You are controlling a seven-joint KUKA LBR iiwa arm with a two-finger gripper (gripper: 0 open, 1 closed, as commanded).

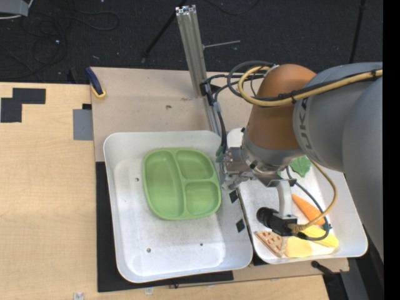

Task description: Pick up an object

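Bins first: two white ones side by side on the worktop (pixel 44 186). The left bin (pixel 125 242) has exactly one thing in it, a green plate (pixel 181 183) with three compartments, lying flat towards the right wall. The right bin (pixel 350 230) holds the small stuff. There's one orange carrot (pixel 306 206), one green leafy piece (pixel 302 165) up near the far side, and one tan waffle-patterned wedge (pixel 270 240) at the near edge. There are also what look like two yellow pieces (pixel 300 249) just beside the wedge, though they overlap, so don't hold me to that count. My tool (pixel 234 174) sits low over the divide between the two bins, close to the plate's right rim. My own wrist covers it, so I can't tell if it's wide or narrow, and I see nothing in it.
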